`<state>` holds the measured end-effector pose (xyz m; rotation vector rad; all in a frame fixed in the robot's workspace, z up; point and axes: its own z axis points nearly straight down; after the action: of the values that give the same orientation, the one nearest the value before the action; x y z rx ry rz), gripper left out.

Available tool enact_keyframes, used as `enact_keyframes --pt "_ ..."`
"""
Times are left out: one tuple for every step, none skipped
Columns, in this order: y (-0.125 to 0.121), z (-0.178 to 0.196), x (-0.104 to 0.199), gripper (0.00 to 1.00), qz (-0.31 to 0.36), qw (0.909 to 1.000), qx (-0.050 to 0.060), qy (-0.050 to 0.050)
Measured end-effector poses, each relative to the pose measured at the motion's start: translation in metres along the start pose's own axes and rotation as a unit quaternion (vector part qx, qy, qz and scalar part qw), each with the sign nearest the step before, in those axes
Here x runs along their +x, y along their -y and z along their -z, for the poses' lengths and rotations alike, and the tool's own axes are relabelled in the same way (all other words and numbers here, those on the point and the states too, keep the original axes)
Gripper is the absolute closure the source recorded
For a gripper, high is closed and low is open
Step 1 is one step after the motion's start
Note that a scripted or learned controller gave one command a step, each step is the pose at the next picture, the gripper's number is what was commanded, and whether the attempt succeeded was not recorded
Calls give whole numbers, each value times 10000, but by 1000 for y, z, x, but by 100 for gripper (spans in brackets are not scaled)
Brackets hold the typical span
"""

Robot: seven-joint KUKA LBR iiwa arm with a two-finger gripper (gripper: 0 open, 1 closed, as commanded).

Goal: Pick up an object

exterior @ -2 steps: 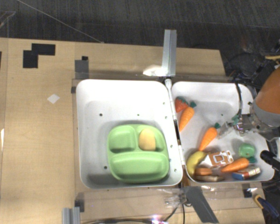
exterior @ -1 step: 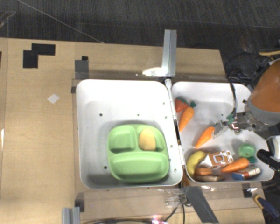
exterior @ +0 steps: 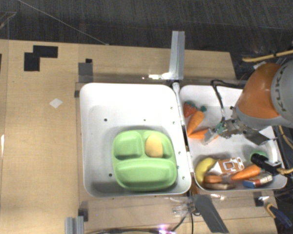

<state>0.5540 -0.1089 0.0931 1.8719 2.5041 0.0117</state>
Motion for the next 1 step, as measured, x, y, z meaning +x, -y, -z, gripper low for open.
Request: enact_keyframes --pt "-65 -3 -2 0 -173 9999 -7 1"
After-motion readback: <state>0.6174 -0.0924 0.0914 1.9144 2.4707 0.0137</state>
